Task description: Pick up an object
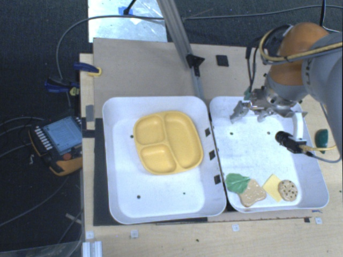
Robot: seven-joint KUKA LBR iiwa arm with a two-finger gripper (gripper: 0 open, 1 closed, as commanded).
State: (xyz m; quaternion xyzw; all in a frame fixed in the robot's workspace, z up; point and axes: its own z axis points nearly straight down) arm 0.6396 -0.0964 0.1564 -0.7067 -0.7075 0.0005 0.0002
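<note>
Over the far end of the right bin, we see the gripper hanging just inside the bin's back rim, carried by the grey arm that comes in from the right under its orange band. Its two fingers stand spread apart, and we see nothing between them, only the white floor of the bin below. The things to pick lie well apart from it, bunched at the near end of the same bin. A green leaf-shaped piece sits furthest left, and a tan toast-shaped piece touches its lower right edge. A yellow cheese slice lies just beside the toast on its right. A round speckled cookie rests against the cheese's right corner, and we cannot tell whether it overlaps it. The middle of this bin's floor lies bare between the gripper and that cluster. In the left bin we find a yellow divided plate with three compartments, lying flat and turned a little askew, nearer the back wall than the front. Both bins rest on a brown bench. Beside the bench on the left, a handheld device with a blue screen lies on the dark floor.
</note>
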